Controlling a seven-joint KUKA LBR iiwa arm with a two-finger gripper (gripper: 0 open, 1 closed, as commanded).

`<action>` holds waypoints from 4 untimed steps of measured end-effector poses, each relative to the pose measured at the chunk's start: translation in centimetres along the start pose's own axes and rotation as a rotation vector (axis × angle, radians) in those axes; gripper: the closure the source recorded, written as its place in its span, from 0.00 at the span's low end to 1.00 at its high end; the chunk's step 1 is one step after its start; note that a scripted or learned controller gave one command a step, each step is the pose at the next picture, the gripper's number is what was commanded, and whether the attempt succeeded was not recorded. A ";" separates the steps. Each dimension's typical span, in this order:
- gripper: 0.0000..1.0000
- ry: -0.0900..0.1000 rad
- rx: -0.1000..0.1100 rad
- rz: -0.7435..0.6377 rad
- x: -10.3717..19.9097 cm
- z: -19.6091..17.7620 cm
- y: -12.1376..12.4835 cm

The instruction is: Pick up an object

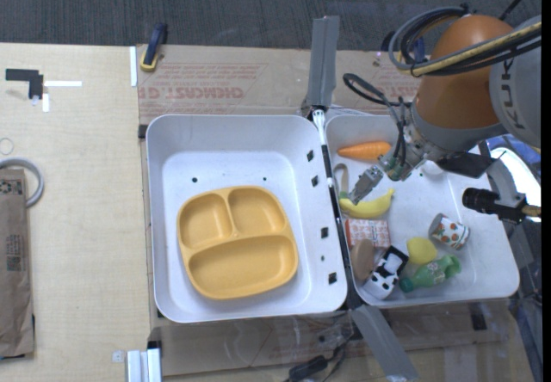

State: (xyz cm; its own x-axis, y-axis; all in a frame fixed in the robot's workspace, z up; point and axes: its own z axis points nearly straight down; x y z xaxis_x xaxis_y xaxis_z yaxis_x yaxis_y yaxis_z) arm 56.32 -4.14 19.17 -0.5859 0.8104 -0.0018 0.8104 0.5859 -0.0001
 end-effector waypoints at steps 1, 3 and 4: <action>0.00 0.002 0.000 -0.244 2.2 0.0 -2.5; 0.00 -0.001 -0.003 -0.923 -2.6 0.0 -0.6; 0.00 -0.002 -0.003 -1.032 -6.1 8.6 -3.2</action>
State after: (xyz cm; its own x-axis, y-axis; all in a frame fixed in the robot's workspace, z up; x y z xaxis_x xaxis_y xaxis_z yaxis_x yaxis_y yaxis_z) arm 57.31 -10.93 10.54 -0.9962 -0.0872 -0.0035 -0.0872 0.9962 0.0001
